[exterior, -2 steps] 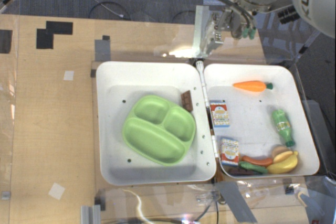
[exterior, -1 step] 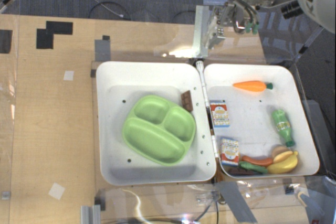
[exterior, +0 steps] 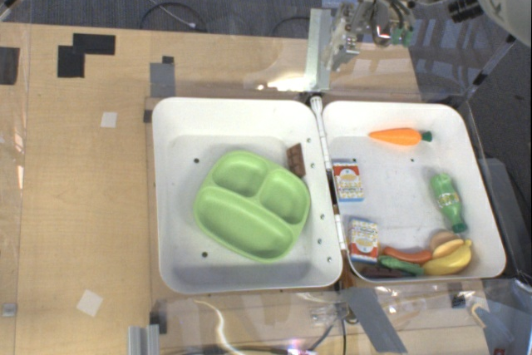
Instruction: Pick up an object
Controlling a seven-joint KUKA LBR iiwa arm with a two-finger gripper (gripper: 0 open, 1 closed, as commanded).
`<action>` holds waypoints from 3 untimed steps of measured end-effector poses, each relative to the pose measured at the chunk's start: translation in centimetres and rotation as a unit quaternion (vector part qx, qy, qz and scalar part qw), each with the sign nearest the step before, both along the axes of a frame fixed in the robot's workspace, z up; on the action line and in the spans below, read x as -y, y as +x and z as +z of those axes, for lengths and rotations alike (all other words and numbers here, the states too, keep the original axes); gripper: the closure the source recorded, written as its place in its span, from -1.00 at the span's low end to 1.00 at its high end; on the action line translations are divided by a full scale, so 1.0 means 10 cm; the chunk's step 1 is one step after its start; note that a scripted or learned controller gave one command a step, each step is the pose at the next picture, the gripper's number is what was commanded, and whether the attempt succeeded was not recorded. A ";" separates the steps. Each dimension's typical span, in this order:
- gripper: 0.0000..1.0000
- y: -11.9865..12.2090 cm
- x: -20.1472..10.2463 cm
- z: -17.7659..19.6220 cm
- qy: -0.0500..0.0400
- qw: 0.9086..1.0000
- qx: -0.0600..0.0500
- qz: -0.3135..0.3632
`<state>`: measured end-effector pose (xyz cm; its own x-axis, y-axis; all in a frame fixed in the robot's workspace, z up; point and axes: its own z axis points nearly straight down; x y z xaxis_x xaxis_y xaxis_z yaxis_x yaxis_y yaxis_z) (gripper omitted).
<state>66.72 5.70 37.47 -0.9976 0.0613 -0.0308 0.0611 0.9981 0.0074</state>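
Carrot [exterior: 396,136]: right bin [exterior: 472,147], far side, lying flat.
Neighbours: bottle [exterior: 447,199], banana [exterior: 450,258], two cartons [exterior: 348,182] nearby.
Left bin [exterior: 170,129]: green plate [exterior: 253,204].
Claw [exterior: 371,27]: above the bins' far edge, grip cannot be told.
Table [exterior: 75,204]: pale wood.

Glossy green plastic plate [exterior: 252,205], smooth white plastic bins [exterior: 166,179], matt pale wood bench [exterior: 75,179].

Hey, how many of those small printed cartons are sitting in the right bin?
2. One small carton lies by the right bin's left wall, about midway down. The other carton is just below it, beside the pile of toy food in the near corner, which may hide more.
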 end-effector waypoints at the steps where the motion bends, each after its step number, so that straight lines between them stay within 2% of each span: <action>1: 1.00 -0.07 -0.57 -0.69 -0.001 0.999 -0.014 -0.045; 3: 1.00 -0.02 -0.57 -0.39 0.002 0.999 -0.002 -0.044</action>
